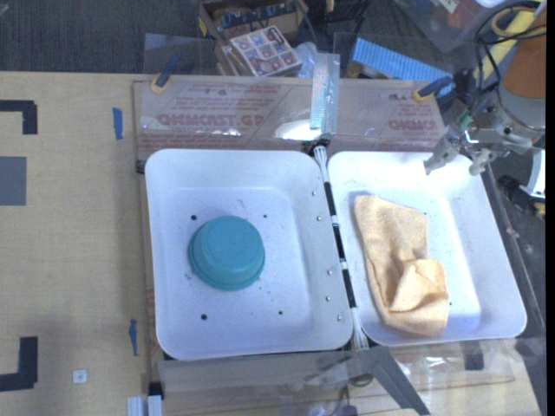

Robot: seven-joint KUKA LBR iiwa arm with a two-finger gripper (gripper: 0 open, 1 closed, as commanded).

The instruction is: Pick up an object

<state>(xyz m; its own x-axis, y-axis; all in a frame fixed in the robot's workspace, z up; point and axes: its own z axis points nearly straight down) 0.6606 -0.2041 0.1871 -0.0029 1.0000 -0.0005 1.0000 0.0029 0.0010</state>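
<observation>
In right bin, crumpled cloth

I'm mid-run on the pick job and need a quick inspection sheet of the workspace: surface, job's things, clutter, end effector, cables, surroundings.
Surface: wooden bench bearing two white bins side by side, left bin and right bin.
Job's things: teal bowl, upside down, in the left bin; crumpled orange cloth in the right bin.
Clutter: nothing seen in the bins beyond these.
End effector: end effector above the right bin's far right corner, apart from the cloth, holding nothing.
Cables: black cables by the arm.
Surroundings: boxes and a blue item beyond the bench.
</observation>
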